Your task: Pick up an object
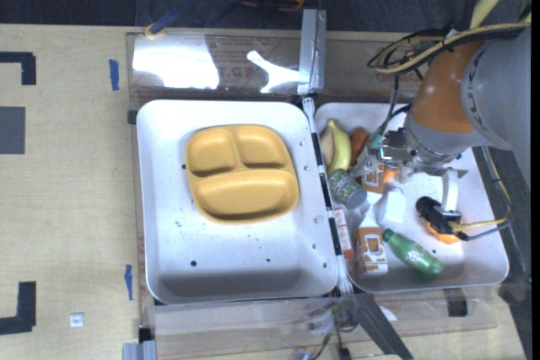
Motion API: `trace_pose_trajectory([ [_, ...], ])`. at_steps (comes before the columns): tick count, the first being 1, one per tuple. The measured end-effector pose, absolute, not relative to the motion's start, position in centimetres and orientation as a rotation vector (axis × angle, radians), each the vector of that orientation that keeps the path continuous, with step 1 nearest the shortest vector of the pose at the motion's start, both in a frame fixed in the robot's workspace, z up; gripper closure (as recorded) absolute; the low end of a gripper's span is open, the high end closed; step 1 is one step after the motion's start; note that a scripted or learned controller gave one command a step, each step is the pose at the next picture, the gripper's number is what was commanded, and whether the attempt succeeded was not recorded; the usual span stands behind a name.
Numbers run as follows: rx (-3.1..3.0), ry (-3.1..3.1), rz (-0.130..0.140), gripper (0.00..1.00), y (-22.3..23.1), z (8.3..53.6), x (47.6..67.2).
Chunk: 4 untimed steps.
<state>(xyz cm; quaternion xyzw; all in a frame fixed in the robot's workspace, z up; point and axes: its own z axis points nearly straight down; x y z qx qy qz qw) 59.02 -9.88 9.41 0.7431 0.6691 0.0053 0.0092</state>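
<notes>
Two shallow white bins sit side by side on a pale wooden bench. A yellow divided tray fills the left bin. Crowded in the right bin lie a banana, a green bottle and small cartons. The gripper hovers beside the banana; its opening cannot be judged. The bottle looks light, rigid and slippery, best grasped across its middle.

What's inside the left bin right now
The left bin holds one yellow divided tray, lying upside down. Whatever sits beneath the tray is covered, so that cannot be seen.
</notes>
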Motion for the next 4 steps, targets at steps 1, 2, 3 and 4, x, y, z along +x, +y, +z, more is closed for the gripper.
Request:
trace_pose_trajectory([
  [1,2.321,2.094,0.020,1.00,-9.6,10.4,59.1],
  [2,2.092,2.342,0.000,1.00,-6.5,18.5,66.7],
  [3,2.086,2.343,0.001,1.00,-6.4,19.5,66.9],
  [4,1.982,2.439,-0.002,1.00,-9.7,16.5,66.7],
])
